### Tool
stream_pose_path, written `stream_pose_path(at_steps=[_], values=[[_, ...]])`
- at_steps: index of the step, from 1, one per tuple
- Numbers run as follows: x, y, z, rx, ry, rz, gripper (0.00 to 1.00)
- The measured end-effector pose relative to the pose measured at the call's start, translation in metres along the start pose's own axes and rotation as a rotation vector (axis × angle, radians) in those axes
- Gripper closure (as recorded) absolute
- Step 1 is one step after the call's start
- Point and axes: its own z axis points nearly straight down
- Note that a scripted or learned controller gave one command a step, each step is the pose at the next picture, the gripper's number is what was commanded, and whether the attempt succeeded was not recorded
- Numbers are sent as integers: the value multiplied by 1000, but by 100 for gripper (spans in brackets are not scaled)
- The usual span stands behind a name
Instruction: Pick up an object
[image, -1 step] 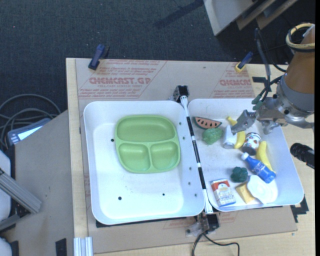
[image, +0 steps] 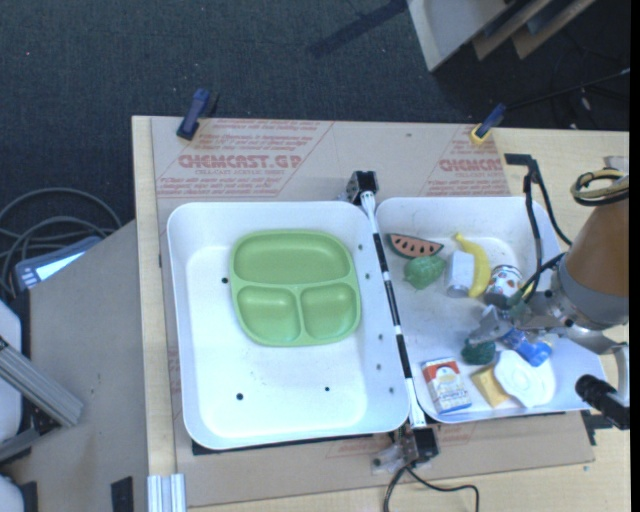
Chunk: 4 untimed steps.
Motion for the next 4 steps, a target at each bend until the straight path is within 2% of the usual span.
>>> stream_pose_path(at_steps=[1,2,3,4], values=[[45,-1,60,-1,1,-1,0],[14,20,52,-3,-1,-1,0],[14,20,43,-5,-1,0,100],[103,39,-40,-2,0,-3,100]])
